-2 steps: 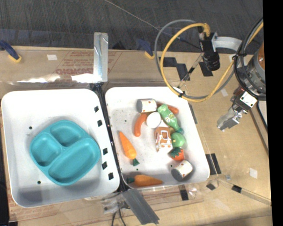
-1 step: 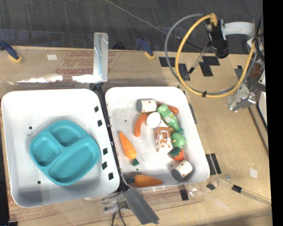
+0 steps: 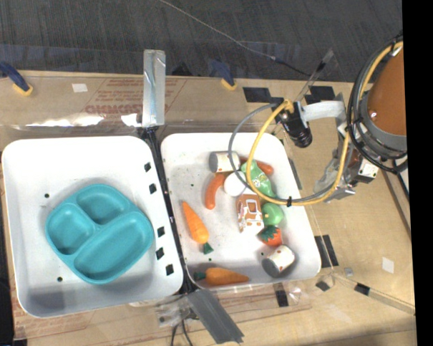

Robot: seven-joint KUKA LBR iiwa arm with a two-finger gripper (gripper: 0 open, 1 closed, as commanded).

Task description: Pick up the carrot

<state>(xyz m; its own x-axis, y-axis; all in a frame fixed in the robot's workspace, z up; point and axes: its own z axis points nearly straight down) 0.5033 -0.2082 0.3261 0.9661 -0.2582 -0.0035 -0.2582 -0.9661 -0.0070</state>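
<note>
Two carrots (image 3: pixel 194 224) share the right bin (image 3: pixel 184 163), one teal plate (image 3: pixel 97 231) the left; jaws' spread cannot be told.

Divided plate (image 3: pixel 97 231) in the left bin (image 3: pixel 30 170); rear carrot (image 3: pixel 196 223) behind front carrot (image 3: pixel 222 277) in the right bin (image 3: pixel 180 156).

We cannot read the print on the small box (image 3: pixel 249 212) at the centre of the right bin (image 3: pixel 175 170). Beside it, 1 green toy (image 3: pixel 273 215) hides part of an orange toy (image 3: pixel 271 236). The leafy end of the carrot (image 3: pixel 222 277) at the near edge blurs into shadow.
</note>
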